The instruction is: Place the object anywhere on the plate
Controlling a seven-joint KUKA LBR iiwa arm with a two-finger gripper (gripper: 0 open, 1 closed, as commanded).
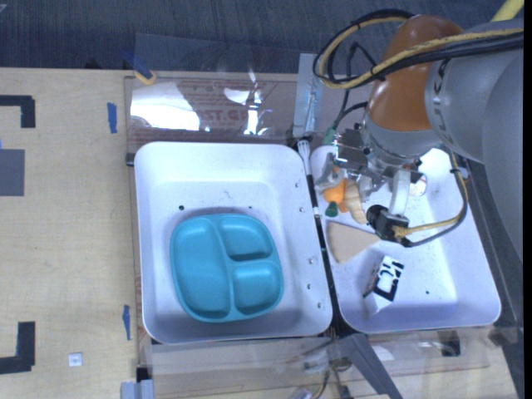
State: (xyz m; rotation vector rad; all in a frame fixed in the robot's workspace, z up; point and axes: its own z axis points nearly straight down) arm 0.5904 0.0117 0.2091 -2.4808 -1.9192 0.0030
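**Entry: gripper low over the right bin, plate waiting in the left**

Gripper (359,191): at the left side of the right bin (465,298), close to the divider between the two bins. The wrist hardware covers the fingers from above; how far they are parted, and whether anything sits between them, cannot be told.

Objects at the gripper: a small orange piece (334,194) and a pale cream piece (356,206) lie at or just under the tool, with a small green bit (332,210) touching or just beside them. A tan wedge-shaped piece (347,241) lies just below these on the bin floor. A black-and-white patterned item (385,279) lies further toward the near edge, apart from the cluster. Which of these is the object to be moved cannot be settled from this view; the cluster under the tool is the likeliest candidate.

Plate (226,266): blue, three compartments, nothing on it, in the left bin (166,173), well apart from the gripper.

Step in hand, as judged: securing a pick. To do it well, close on one piece only, squarely, clear of the bin wall; lift straight before crossing the divider; release low over any compartment.

Arm: reaches in from the right, orange band (407,73) above the wrist, tool pointing roughly straight down, black and yellow cables (374,23) looped above.
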